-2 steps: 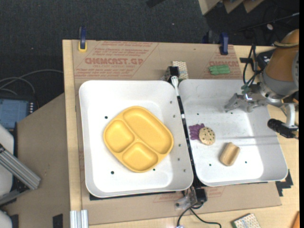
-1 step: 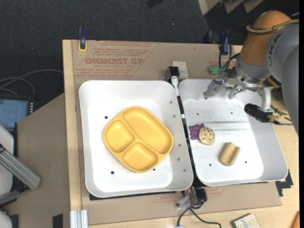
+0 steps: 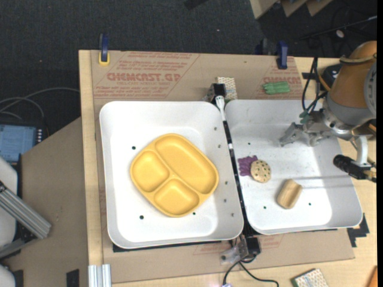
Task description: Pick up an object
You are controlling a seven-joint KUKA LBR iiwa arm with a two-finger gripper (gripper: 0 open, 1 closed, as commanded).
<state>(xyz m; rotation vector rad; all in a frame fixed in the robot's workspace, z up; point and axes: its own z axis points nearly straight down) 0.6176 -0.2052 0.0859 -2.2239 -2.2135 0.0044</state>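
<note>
A yellow plastic plate with three compartments [image 3: 173,173] is being kept in the left shallow white bin [image 3: 114,160]. In the right white bin [image 3: 335,214], a small purple piece [image 3: 245,164] is touching a round speckled cookie [image 3: 260,171], and a tan cylinder-shaped block [image 3: 288,194] is lying near them. The grey two-finger gripper [image 3: 302,134] is being held spread and empty over the upper part of this bin, apart from the objects.
</note>
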